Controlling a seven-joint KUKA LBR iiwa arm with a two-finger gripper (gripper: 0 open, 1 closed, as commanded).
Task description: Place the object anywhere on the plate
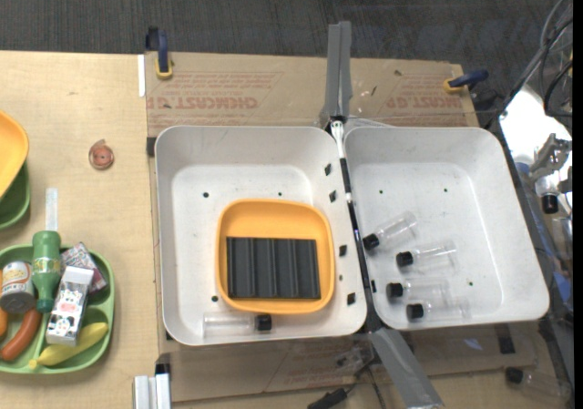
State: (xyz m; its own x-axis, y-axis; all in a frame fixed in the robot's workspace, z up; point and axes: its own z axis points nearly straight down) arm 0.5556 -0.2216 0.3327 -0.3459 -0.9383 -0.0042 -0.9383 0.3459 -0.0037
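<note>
Currently the gripper (550,168) sits at the far right edge of the frame, outside the right bin (510,216), among shiny metal and cables. It's cropped and cluttered there, so I can't tell if the claw is open or closed. Nothing visible in it.

Left bin (182,216): the yellow plate (273,212) is in the lower middle, with a dark ridged insert (273,268) lying flat on it. One clear vial (235,324) with a black cap lies on its side along the bin's bottom edge, just below the plate's rim, cap pointing right. It's on the bin floor, not on the plate.

Right bin: four more clear vials with black caps, all lying down, clustered in the lower left part of the bin. Top vial (390,231) is tilted, second vial (428,258) is right of it, third vial (414,290) and fourth vial (437,310) are below. They're close together but I can't tell if any touch.

Both bins rest on cardboard (237,93), clamped at the upper corners. At lower left of the frame there's a green tray (100,343) with toy food.
</note>
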